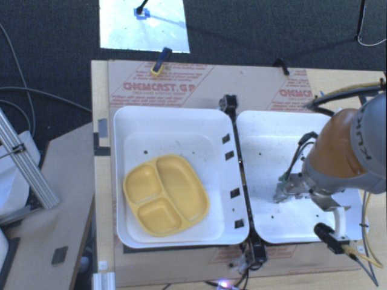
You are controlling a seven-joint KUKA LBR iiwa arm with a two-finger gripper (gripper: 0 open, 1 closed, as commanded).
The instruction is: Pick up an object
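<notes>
Two shallow white bins sit side by side on the tabletop (181, 80). The left bin (175, 122) holds a yellow plate (165, 193) with three compartments, lying flat toward the near left corner, nothing on it. Over the right bin (266, 132) hangs the arm (341, 150), its gripper (285, 189) low near the bin's floor; from here I cannot tell how the jaws stand or whether anything is between them.
</notes>
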